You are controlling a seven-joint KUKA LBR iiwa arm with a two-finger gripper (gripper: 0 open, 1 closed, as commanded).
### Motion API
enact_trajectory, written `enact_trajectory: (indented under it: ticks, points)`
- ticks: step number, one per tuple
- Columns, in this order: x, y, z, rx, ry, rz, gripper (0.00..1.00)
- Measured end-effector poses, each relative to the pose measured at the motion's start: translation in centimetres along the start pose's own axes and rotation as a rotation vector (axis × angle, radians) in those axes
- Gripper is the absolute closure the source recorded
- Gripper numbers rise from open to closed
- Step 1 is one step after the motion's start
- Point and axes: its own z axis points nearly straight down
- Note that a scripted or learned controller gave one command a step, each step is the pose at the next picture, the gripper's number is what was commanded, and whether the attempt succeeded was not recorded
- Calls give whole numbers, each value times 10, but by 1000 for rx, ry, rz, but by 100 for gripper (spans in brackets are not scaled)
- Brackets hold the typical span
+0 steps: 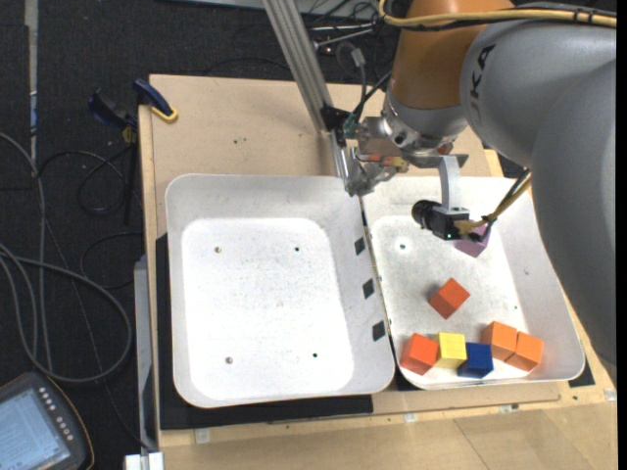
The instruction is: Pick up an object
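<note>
The gripper [361, 179] hangs up and left of the lone orange cube [449, 297]; spread or closed, I can't tell. Standing apart from the row of blocks [452, 347] below, that cube looks easiest to grab.

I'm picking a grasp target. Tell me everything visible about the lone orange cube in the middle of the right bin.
The orange cube is a small, plain, matte block, evenly coloured, possibly painted wood or foam. It sits flat on the floor of the right white bin, near its middle, turned cornerwise to the walls. Only the floor touches it.
</note>
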Motion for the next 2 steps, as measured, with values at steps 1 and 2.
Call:
enact_trajectory:
  ticks: [1,2]
  points:
    - [54,6,-9,-6,0,-1,100]
    - [51,-3,11,0,-2,8,100]
